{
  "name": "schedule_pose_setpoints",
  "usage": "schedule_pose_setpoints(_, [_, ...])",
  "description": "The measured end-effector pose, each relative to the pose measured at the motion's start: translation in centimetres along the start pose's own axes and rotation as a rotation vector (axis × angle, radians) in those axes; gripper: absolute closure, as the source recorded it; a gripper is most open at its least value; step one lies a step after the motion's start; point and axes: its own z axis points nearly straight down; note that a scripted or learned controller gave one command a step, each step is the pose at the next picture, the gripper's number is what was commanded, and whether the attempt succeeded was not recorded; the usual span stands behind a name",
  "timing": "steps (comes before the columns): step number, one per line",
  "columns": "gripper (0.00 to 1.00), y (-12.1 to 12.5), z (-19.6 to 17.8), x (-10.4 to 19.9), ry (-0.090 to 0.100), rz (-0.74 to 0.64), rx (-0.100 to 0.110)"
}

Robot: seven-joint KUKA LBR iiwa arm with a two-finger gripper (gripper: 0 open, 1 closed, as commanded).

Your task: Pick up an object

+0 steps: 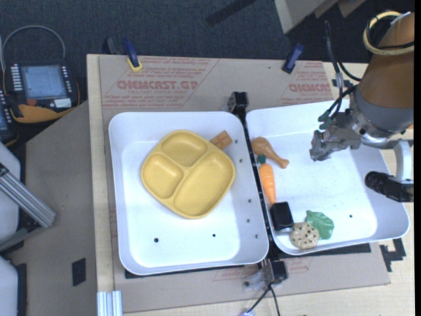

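While you line up: the end effector (323,147) hangs over the right bin (368,199).
Grip: you cannot tell how it stands.
Drumstick (269,151): nearest, just left of the end effector, long axis slanting down-right.
Carrot (267,184): below the drumstick, lengthwise along the bin's left wall.

Glossy, seemingly plastic yellow tray (187,174); smooth white bins (128,196).
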Motion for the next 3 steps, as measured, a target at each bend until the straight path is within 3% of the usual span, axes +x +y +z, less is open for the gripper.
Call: schedule_pose_setpoints(3, [1.00,0.9,0.5,15.6,0.000,-0.002,-0.003])
